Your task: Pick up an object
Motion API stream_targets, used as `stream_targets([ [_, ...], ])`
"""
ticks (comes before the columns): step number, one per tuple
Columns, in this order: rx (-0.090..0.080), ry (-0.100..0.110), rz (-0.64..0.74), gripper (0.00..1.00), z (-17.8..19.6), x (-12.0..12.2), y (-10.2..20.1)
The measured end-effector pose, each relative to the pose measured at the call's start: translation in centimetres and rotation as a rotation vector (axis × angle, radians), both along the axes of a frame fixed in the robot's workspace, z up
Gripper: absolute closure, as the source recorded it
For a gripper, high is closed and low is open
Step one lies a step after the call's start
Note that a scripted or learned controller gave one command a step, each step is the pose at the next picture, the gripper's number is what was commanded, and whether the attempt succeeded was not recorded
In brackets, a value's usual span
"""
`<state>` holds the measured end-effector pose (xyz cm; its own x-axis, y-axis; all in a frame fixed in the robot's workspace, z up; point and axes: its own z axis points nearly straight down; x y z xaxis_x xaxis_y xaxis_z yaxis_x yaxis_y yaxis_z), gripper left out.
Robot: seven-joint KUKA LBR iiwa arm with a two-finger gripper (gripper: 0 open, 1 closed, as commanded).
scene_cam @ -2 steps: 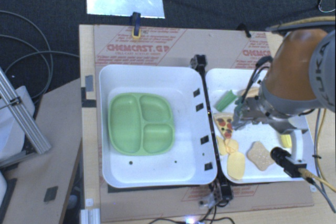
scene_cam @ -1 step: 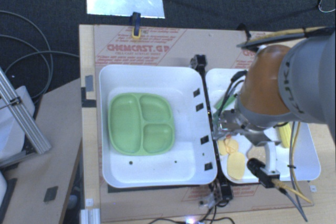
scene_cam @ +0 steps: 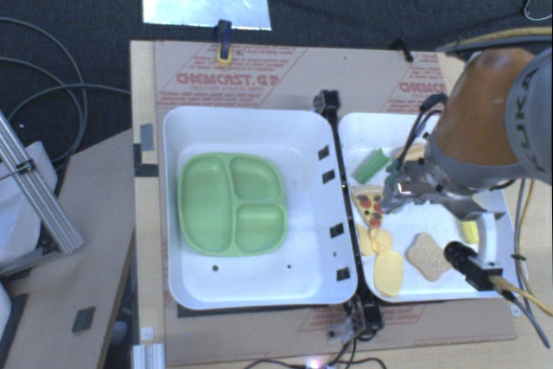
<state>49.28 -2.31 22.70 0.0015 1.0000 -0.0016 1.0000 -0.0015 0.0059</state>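
Observation:
The right bin (scene_cam: pixel 406 124) holds several toy foods. A green block (scene_cam: pixel 372 164) lies at its left, and a pizza slice (scene_cam: pixel 370 205) lies just below it. Near the front are a pale yellow oval (scene_cam: pixel 389 272), small yellow pieces (scene_cam: pixel 378 241) and a tan cracker (scene_cam: pixel 426 256). A yellow piece (scene_cam: pixel 469 231) sits at the right. My gripper (scene_cam: pixel 395 189) hangs low over the bin, just right of the pizza slice and below the green block. The arm hides part of the bin behind it.
The left bin (scene_cam: pixel 259 121) holds a green divided plate (scene_cam: pixel 232 203). A black-clipped divider (scene_cam: pixel 339 186) separates the two bins. A tan item (scene_cam: pixel 413 153) peeks out beside the wrist. Cables run along the right bench edge.

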Motion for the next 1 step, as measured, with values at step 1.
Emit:
stream_targets([
  [1, 0.003, 0.007, 0.007, 1.00, -3.64, -0.64, 2.51],
])
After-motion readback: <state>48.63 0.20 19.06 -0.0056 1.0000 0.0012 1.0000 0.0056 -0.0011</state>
